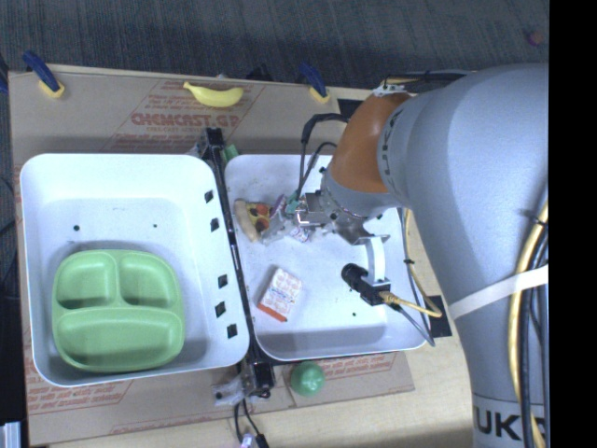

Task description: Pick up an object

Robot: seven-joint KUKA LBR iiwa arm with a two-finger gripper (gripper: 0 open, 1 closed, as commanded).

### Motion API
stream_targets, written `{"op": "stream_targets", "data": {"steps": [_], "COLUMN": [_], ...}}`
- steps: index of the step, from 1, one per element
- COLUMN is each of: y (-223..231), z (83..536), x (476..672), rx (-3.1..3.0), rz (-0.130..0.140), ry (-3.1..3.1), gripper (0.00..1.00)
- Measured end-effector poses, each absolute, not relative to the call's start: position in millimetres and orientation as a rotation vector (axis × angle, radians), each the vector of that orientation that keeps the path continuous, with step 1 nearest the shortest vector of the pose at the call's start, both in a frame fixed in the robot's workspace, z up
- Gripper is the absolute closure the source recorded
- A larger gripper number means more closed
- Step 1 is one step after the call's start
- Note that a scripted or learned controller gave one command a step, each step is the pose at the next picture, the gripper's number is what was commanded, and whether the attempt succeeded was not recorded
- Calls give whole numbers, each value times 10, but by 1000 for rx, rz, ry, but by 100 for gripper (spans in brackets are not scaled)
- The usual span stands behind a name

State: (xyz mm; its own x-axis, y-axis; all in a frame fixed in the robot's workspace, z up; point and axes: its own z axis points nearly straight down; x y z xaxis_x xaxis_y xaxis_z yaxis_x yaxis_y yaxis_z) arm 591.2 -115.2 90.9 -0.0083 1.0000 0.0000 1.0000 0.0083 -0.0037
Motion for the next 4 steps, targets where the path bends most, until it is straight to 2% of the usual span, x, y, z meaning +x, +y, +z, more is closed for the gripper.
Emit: {"op": "stream_targets", "data": {"steps": [1,2,3,4], "y": [-1152,-1463,-1461,-1127], "z": [1016,2303,2293,935], "x": [5917,6362,6356,6576], "rx": [-2207,-2216,-2214,-2215], "rz": [3,-2,0,-2], "ry": [-2232,-2232,-2231,-2228], "gripper": [100,100,0,0]}}
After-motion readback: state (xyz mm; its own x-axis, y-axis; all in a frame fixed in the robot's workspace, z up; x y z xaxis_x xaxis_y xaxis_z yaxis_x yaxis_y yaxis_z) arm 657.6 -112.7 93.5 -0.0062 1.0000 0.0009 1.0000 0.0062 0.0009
